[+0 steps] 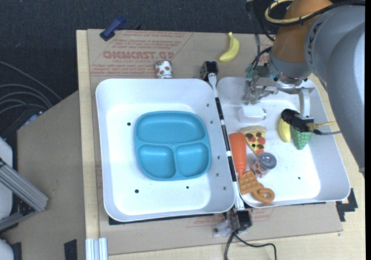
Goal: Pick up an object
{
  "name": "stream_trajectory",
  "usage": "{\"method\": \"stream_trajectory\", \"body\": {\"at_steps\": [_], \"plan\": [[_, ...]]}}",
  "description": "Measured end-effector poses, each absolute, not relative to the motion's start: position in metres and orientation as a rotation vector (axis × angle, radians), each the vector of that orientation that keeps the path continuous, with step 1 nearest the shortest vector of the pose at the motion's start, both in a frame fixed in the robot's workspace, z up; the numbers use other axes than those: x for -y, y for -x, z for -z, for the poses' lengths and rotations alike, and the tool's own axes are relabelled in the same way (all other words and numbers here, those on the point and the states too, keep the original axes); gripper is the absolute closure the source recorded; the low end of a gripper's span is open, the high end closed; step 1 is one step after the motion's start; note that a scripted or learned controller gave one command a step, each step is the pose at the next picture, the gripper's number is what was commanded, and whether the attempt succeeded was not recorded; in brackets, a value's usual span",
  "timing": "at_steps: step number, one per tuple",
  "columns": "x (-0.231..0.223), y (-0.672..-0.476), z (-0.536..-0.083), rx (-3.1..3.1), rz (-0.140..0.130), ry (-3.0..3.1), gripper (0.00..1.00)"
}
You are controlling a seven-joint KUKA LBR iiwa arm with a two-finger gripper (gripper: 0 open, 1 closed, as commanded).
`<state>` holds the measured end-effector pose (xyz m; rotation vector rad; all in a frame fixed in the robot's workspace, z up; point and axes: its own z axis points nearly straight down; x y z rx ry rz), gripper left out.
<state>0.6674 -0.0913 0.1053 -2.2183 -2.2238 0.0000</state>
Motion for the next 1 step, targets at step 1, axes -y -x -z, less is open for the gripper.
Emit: {"method": "stream_trajectory", "body": {"at_steps": [1], "plan": [[0.0912,-0.6673,-0.1052,2.223,-0.001,2.218,0.0]]}}
